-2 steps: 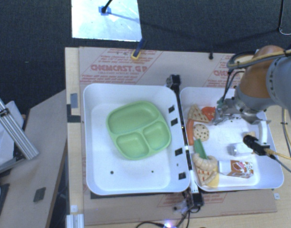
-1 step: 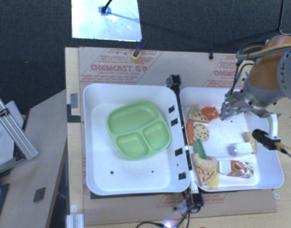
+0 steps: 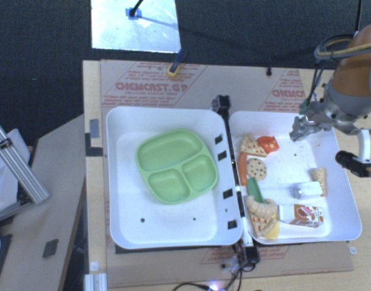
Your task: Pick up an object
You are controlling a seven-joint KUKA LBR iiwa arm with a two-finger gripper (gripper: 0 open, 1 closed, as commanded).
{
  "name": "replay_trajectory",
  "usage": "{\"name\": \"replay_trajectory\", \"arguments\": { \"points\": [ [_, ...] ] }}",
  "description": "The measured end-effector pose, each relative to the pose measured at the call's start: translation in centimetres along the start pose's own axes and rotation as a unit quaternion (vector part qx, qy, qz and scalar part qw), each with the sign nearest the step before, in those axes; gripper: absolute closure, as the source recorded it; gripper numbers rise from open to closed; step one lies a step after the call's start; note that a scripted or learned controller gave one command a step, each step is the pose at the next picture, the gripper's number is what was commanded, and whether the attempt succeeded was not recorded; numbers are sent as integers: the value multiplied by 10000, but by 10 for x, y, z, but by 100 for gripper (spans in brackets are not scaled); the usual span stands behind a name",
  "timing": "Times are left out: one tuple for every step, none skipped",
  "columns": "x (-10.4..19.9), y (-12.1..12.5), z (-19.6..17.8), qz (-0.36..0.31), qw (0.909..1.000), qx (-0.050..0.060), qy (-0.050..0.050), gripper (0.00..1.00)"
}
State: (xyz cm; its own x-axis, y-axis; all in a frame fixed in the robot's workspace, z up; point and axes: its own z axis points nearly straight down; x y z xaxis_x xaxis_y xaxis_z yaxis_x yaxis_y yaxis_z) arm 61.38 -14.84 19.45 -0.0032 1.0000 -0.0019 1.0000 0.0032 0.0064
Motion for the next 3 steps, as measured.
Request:
{"name": "replay_trajectory", "arguments": {
  "points": [
    [0, 1, -32, -4, 10000, 3, 3, 100],
    [37, -33, -22, -15, 10000, 41, 17, 100],
    [79, -63, -38, -20, 10000, 35, 17, 100]
  ]
}}
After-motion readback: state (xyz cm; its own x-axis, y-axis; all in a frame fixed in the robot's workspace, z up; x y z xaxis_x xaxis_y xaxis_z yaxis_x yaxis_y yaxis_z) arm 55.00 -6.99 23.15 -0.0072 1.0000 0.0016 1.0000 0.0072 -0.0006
